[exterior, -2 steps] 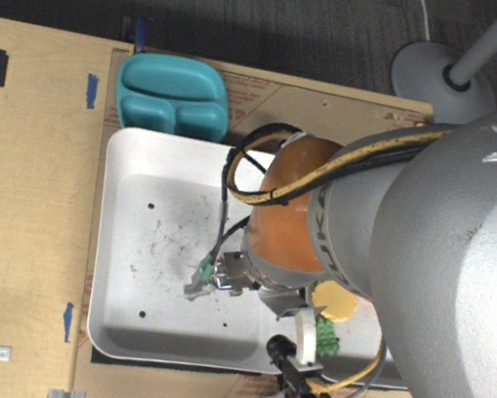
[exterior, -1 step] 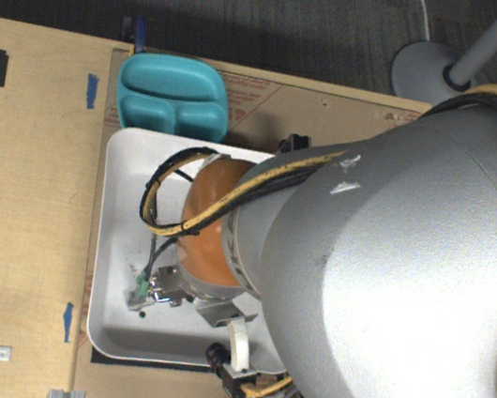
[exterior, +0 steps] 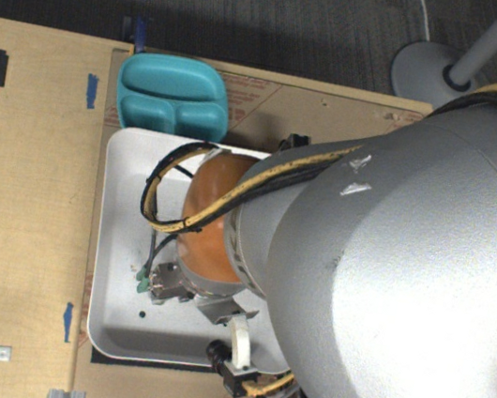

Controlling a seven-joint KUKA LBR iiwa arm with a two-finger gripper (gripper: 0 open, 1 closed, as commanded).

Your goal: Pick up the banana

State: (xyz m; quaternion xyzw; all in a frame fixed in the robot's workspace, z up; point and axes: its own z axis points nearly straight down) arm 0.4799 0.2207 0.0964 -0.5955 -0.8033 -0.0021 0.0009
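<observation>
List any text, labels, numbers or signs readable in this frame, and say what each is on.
No text can be read in this frame.
Faint reddish print on the cardboard sheet behind the teal tray: too blurred to read.
The white bin, the arm's orange band and the gripper show no legible markings.

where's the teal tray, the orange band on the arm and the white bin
teal tray (exterior: pixel 174 94): camera view, on its top surface above the bin.
orange band (exterior: pixel 209 224): camera view, on its visible left curve.
white bin (exterior: pixel 121 247): camera view, on the bare floor by its left wall.
</observation>
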